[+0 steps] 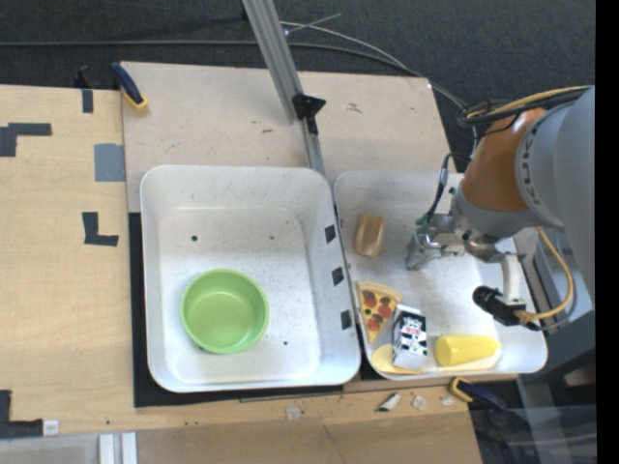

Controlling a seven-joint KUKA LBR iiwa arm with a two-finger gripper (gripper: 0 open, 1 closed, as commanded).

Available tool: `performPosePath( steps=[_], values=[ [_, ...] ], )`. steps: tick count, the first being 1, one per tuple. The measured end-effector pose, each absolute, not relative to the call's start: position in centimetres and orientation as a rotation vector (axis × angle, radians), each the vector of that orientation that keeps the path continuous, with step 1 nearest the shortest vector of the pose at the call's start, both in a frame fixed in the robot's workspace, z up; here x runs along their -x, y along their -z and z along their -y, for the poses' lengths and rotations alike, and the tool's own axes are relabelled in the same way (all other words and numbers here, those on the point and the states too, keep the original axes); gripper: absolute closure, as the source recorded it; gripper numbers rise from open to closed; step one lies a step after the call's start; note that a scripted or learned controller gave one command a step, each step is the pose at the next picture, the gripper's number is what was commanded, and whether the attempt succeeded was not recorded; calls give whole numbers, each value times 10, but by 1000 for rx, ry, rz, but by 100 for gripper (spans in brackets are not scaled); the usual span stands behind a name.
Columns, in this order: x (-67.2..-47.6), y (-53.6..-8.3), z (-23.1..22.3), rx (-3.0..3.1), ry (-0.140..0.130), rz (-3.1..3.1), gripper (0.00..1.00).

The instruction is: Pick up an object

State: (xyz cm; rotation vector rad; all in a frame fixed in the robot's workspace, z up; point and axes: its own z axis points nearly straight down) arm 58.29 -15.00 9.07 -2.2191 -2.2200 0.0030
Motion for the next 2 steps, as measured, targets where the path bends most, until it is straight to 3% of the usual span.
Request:
performPosePath(
  steps=[1, 2],
  values=[
    [-582, -100, 149, 2216, -4, 2219, 100],
    [-584, -151, 138, 2219, 3, 2223, 100]
  ],
)
